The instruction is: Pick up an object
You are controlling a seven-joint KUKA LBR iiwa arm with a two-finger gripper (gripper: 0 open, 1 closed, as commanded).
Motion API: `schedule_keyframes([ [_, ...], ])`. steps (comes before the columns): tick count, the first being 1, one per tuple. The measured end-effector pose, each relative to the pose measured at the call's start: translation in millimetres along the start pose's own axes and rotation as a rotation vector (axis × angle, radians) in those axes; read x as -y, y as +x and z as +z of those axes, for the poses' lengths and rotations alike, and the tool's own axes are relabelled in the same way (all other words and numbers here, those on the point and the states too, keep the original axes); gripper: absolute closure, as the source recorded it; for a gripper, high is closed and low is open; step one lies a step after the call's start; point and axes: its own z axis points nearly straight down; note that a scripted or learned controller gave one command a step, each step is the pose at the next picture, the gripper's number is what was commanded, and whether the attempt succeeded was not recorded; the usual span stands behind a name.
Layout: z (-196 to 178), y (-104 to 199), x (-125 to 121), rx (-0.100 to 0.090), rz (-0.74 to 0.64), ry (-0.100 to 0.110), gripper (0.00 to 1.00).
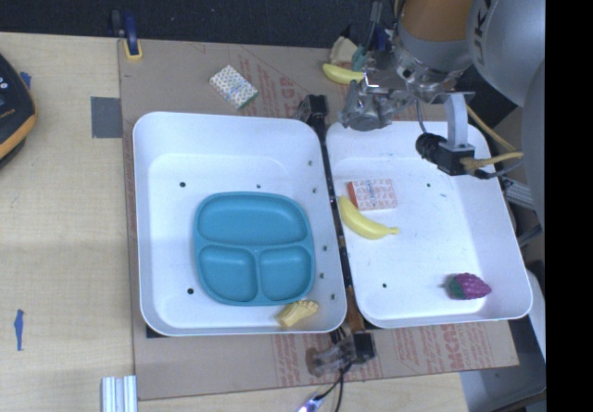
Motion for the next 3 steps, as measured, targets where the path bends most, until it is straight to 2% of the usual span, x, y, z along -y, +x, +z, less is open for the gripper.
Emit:
schedule_keyframes([
  [1, 24.5, 39.4, -10.5, 0.001, -0.001, 0.004, 1.00],
  [2, 15.9, 38.4, 21.7, 0.001, 0.003, 0.003, 1.00],
  [3, -17.6, -7.7, 13.2, 0.001, 0.003, 0.001, 1.00],
])
